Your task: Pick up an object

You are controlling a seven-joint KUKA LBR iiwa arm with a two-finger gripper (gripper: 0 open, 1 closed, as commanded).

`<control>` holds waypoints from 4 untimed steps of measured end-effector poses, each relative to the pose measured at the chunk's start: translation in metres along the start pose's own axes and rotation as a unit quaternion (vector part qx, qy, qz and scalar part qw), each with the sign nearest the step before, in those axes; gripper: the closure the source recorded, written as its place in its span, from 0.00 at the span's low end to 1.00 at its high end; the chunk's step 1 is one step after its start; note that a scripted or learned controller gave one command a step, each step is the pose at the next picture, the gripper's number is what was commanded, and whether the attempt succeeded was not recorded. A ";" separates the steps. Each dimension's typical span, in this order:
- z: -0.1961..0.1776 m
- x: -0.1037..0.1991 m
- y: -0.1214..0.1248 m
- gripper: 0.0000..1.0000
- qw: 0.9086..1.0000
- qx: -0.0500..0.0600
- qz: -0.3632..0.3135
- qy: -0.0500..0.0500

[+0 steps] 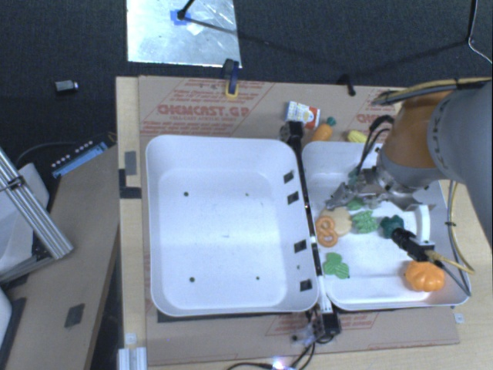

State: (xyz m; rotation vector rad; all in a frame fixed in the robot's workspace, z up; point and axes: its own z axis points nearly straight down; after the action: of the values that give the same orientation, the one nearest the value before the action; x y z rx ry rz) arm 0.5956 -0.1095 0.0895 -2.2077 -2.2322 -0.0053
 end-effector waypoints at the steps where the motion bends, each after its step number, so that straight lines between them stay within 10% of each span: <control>1: 0.002 -0.027 0.048 0.00 1.000 0.001 0.004 -0.002; 2: 0.005 -0.029 -0.013 0.00 1.000 0.002 0.006 -0.002; 3: 0.004 -0.039 0.025 0.00 1.000 -0.002 0.003 -0.003; 4: -0.006 -0.039 0.024 1.00 1.000 -0.002 0.002 -0.002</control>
State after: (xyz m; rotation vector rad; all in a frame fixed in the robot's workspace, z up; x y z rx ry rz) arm 0.6199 -0.1479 0.0955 -2.2165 -2.2313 -0.0036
